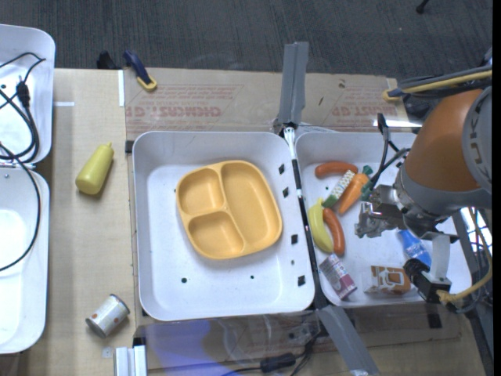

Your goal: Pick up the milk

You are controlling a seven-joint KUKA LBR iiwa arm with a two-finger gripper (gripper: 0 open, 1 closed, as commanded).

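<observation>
Camera view looks down on a table (203,100) with two white bins side by side. Left bin (156,233) holds a yellow plate (228,207) with three compartments, lying near its middle. Right bin (313,151) is the landmark for the rest. Inside it, near its back wall, lies a sausage (337,168); just in front of that sit a corn cob (341,186) and a carrot (354,192), side by side. Against its left wall lies a banana (318,225), with a second sausage (335,231) touching it. Near its front wall lies the milk (338,276), a small carton on its side, and to the carton's right a brown packet (390,280). A blue bottle (412,246) lies toward the bin's right side, partly under the arm (442,151).

The hand (374,219) hangs over the middle of the right bin, apart from the milk, with nothing seen between its fingers; how wide they stand I cannot tell.

Outside the bins, left of the left bin, lie a mustard bottle (95,169) and a can (107,314).
</observation>
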